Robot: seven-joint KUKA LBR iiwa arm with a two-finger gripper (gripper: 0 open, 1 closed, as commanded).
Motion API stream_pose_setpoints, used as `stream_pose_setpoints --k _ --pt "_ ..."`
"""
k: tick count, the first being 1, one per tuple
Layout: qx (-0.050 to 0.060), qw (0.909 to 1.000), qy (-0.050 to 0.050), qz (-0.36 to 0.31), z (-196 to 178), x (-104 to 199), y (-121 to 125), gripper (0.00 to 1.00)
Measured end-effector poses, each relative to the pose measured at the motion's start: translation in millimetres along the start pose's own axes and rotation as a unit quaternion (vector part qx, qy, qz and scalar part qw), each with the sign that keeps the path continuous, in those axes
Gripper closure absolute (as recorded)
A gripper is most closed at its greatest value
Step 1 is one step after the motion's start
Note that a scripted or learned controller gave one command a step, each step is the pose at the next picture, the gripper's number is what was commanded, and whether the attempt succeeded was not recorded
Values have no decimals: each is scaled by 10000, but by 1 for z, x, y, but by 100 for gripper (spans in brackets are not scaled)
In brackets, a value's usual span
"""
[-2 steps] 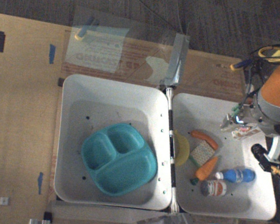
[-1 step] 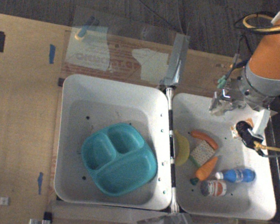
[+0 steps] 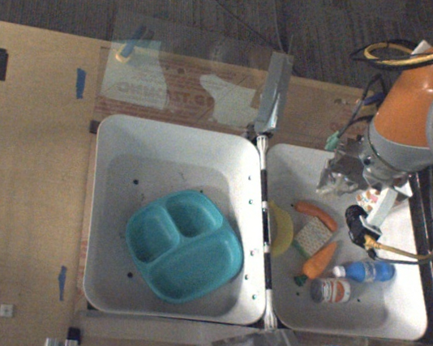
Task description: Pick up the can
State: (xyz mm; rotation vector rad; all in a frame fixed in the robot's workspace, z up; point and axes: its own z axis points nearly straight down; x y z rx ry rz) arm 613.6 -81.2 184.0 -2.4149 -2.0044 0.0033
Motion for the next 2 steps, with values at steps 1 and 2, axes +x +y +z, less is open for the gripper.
stream_pose_setpoints --k 1,2 --pt "0 9986 3 534 0 28 -12 100" --pt "-27 9955 -7 948 -160 -32 7 100"
